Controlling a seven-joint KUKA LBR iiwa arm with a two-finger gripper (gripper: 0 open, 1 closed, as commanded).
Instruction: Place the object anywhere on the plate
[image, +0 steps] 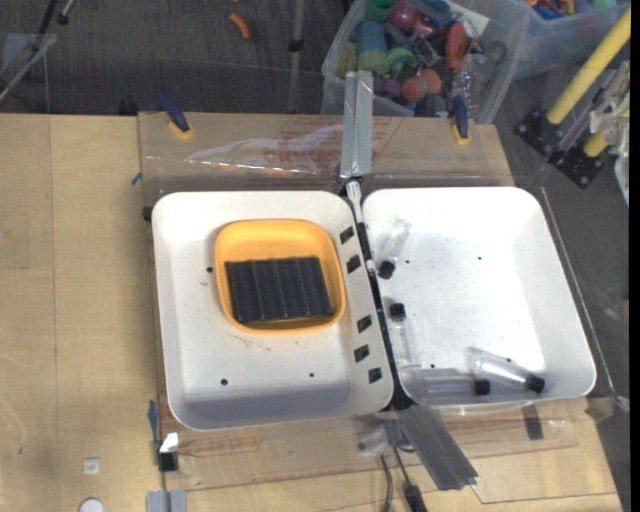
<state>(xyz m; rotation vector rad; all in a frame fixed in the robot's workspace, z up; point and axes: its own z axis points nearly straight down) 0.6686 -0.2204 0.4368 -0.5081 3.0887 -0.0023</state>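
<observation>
Left bin (190, 390): black slatted object (277, 290) lies flat on orange plate (232, 240), inside the rim. Right bin (560, 300) holds clear tubes (500, 372). Gripper state: cannot tell. Risk: a needless regrasp could drag the object off.

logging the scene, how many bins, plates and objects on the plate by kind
white bins: 2 (left, right)
orange plate: 1
dark ridged object on the plate: 1
total: 4
</observation>
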